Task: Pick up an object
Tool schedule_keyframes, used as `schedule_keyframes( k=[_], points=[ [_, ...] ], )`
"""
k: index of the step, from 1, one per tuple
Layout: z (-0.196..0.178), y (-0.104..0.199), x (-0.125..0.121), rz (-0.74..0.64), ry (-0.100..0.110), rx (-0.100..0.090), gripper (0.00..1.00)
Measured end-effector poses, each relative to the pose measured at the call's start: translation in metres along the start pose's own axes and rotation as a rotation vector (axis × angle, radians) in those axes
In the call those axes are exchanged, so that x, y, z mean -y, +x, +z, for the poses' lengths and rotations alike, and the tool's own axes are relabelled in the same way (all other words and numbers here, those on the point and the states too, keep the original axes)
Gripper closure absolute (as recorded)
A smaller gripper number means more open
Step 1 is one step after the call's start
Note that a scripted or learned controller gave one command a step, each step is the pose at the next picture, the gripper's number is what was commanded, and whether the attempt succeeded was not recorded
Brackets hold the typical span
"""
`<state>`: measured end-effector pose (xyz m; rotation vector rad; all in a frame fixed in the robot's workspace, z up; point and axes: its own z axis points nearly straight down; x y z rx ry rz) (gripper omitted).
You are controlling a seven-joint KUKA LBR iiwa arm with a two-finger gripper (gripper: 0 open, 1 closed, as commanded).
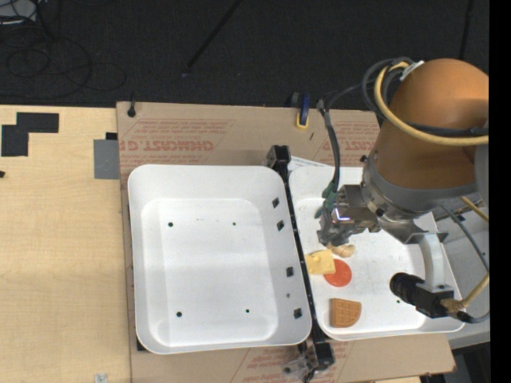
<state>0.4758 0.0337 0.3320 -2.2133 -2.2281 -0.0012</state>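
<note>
From the camera view above the bench we see the arm (431,126) reaching in from the right, with its gripper (335,234) lowered over the right bin (383,313), close to that bin's left wall. The gripper's tip is dark and tangled against its own housing, so we cannot tell whether it is open or closed, nor whether it has hold of anything.

Every loose thing we can make out lies on the near side of the gripper, toward the picture's bottom. Closest is a small cream piece (345,250), just beside the tip and perhaps touching it; we cannot say which. Just beyond it sits a yellow block (321,262), slightly to the left of the gripper, and against the block's right edge lies a flat red disc (339,274), the two touching or overlapping. Farther off in the same direction, apart from the disc, rests a tan waffle-patterned piece (344,312) near the bin's front rim.

To the left of the gripper, across the black clips joining the two, stands the left bin (207,262). Both bins rest on a cardboard sheet (200,134).
</note>
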Motion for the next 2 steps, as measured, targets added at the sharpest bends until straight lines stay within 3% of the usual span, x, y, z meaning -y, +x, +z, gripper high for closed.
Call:
schedule_keyframes(
  k=[1, 2],
  points=[
    [0.039, -0.052, 0.001, 0.012, 0.007, 0.003, 1.0],
    [0.057, -0.02, -0.009, 0.005, 0.007, 0.0, 1.0]
  ],
)
